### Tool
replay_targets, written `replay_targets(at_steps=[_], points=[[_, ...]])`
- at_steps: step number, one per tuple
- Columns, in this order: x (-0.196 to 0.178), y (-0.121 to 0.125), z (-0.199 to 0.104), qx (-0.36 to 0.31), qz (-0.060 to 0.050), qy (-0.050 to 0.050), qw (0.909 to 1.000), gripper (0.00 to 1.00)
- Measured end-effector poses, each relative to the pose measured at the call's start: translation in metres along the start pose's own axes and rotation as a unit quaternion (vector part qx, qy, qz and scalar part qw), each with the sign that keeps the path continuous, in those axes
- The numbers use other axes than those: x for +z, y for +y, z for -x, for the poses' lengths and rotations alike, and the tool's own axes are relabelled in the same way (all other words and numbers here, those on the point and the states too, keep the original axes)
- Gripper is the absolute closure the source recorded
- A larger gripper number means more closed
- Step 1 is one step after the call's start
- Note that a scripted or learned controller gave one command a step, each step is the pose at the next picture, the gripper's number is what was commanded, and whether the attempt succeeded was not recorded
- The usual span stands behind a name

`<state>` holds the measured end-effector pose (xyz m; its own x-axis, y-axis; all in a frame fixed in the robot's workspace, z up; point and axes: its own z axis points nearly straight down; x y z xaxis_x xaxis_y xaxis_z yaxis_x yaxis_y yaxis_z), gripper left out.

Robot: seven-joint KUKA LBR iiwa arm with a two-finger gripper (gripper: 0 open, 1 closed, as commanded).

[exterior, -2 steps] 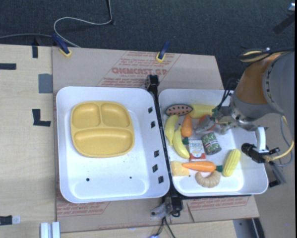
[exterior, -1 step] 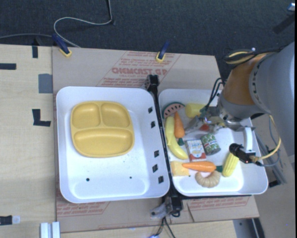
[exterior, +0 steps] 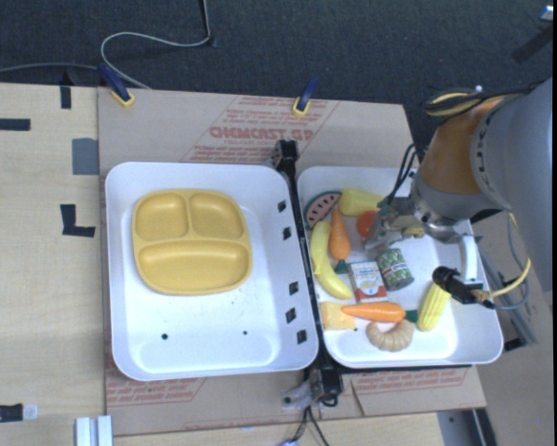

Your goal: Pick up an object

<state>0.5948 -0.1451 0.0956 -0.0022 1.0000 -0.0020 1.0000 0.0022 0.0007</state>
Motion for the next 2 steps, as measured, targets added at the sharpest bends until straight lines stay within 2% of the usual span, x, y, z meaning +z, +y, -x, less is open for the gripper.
replay_targets(at_steps=[1, 2], points=[[-0.0002, 0.0004, -0.0001, 0.0, 0.001, 0.0, 1.0, 0.0], [-0.0091, 0.0001, -0.0011, -0.001, 0.0, 0.001, 1.0, 1.0]])
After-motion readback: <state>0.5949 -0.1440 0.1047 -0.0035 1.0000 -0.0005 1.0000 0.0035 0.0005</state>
